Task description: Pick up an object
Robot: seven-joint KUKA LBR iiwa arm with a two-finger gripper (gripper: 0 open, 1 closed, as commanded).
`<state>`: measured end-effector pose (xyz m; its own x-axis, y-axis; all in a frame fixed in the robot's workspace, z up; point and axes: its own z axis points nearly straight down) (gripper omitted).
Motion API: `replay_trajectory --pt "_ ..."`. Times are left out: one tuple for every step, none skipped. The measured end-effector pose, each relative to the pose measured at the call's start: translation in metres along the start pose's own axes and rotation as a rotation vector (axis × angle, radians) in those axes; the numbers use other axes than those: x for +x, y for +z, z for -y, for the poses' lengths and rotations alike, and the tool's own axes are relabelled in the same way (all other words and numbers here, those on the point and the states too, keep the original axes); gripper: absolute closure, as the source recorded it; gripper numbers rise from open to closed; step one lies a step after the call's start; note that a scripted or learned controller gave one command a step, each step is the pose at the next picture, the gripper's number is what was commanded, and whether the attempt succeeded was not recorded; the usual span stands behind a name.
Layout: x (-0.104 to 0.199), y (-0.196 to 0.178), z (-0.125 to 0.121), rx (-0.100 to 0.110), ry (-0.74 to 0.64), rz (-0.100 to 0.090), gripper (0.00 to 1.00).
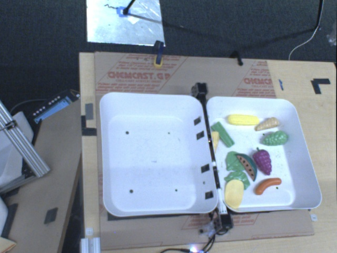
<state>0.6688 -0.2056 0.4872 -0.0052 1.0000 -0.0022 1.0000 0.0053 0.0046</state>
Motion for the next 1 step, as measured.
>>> replay_trajectory --pt "-0.0001 -0.0079 0.0 0.0 0.0 0.0 1.0"
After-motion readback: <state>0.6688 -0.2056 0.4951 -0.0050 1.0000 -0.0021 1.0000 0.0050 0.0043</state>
